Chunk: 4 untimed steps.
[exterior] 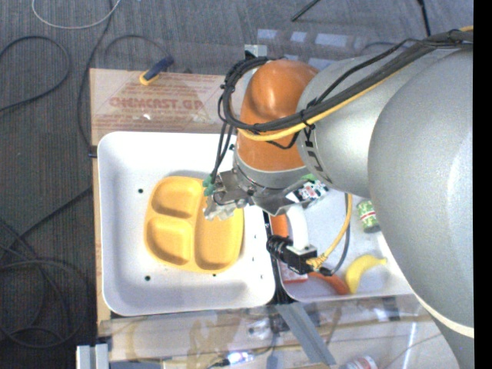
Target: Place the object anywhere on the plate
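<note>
Left bin [123,283]: white, shallow; bare floor rings the plate on all sides, widest at 9 and 6 o'clock.
Plate [184,233]: yellow, three compartments, near the bin's centre; its 3 o'clock edge sits near the wall shared with the right bin.
My gripper [219,204]: above the plate's 2 o'clock edge, over the large right compartment; whether my fingers are wide or narrow I cannot tell, and I see nothing between them.
My arm [400,152]: grey, entering from 3 o'clock, covering most of the right bin; orange band [277,114] above my wrist, black cables looped beside it.
Right bin [369,279]: a strip of floor shows at 5 o'clock of my wrist.
Task's object: I cannot tell which it is; candidates lie in the right bin, none on the plate.
Banana [363,269]: yellow, right bin, at 4 o'clock from the plate.
Orange item [332,283]: long, just beside the banana.
Green-labelled item [367,214]: right bin, against my arm's edge.
Cardboard [154,110]: at 12 o'clock, behind the left bin.
</note>
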Motion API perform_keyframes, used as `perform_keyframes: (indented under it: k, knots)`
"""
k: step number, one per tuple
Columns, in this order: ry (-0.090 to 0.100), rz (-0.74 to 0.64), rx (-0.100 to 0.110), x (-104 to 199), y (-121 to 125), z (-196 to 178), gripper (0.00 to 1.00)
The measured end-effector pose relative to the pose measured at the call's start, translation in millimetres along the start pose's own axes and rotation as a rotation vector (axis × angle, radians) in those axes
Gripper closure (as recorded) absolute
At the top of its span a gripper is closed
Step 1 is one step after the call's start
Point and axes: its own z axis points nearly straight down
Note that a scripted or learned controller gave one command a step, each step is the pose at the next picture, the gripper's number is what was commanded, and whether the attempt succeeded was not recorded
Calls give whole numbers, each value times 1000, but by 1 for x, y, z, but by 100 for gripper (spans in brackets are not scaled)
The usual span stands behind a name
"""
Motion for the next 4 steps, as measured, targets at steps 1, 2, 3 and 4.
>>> perform_keyframes:
  k: [1, 2, 3, 4]
  knots:
    - [1, -9, 1, 4, -38, -32, 100]
    - [-3, 82, -3, 3, -38, -123, 100]
    - [0, 25, 0, 10, -37, -30, 100]
    - [0, 25, 0, 10, -37, -30, 0]
